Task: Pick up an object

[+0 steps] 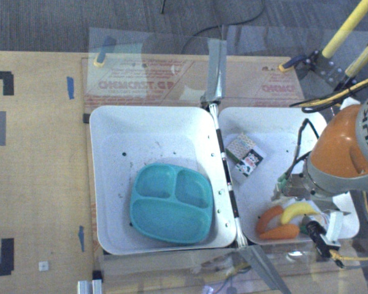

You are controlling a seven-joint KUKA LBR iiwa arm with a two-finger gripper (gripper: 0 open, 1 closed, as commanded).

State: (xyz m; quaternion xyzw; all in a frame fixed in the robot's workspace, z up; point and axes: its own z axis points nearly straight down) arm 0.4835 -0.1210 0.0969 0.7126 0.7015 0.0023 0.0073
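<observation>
**Arm low over the right bin's near corner**

Two white bins side by side. Left bin: one teal divided plate, three compartments, lying flat near the front wall. Right bin: grey arm with orange band, gripper down by the front corner, grip state impossible to tell. Just beneath: curved yellow banana touching an orange carrot. Farther back, small patterned packet, apart.

Gripper: fingers hidden beneath the wrist. Arm: cut off at 3 o'clock. Small printed packet: print too small to read.
</observation>
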